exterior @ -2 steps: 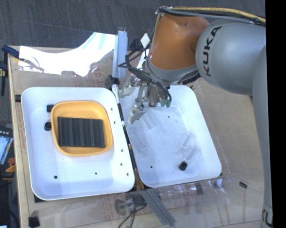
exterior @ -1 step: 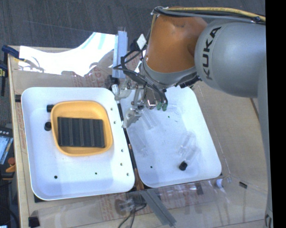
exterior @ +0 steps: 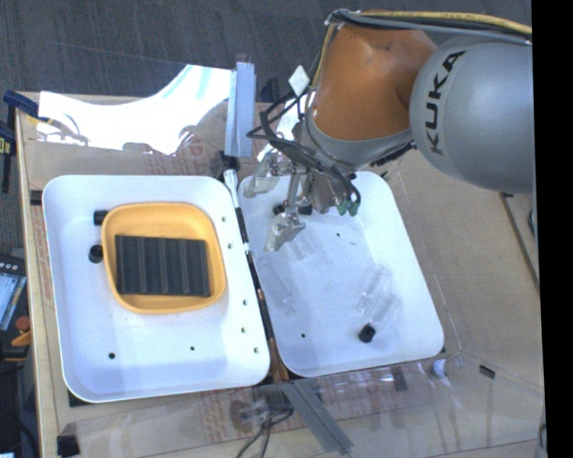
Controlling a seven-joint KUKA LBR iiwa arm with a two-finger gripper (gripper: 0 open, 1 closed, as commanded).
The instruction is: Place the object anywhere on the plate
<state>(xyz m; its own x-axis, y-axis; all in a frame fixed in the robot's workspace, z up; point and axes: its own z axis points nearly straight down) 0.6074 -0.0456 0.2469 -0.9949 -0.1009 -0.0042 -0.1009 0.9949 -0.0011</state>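
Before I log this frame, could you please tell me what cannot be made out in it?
- Claw, camera view: blurred, fingers too fine to say open or shut, or holding anything.
- Small black object in the right bin: too small to identify.
- Clear objects beside it: transparent, outlines faint.
- Yellow plate: its dark ribbed centre can't be identified.

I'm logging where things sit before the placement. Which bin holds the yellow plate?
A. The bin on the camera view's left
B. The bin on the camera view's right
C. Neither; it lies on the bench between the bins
A: the yellow plate, with a dark ridged block on it, lies inside the left bin, while the end effector hangs over the right bin.
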